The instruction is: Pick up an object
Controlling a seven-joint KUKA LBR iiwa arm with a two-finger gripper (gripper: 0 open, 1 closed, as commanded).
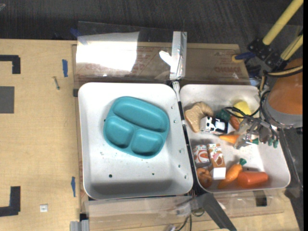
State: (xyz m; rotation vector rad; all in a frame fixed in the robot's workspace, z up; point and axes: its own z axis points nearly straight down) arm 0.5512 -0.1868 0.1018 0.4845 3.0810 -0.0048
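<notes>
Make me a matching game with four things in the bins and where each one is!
Things:
1. teal plate
2. toy carrot
3. tan toy
4. gripper

Places:
A. near front edge of the right bin
B. over the right bin's right side
C. in the left bin
D. back left part of the right bin

Pairs: 1-C, 2-A, 3-D, 4-B

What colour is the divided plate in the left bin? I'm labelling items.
Teal, plain, seen clearly in the camera view.
</notes>
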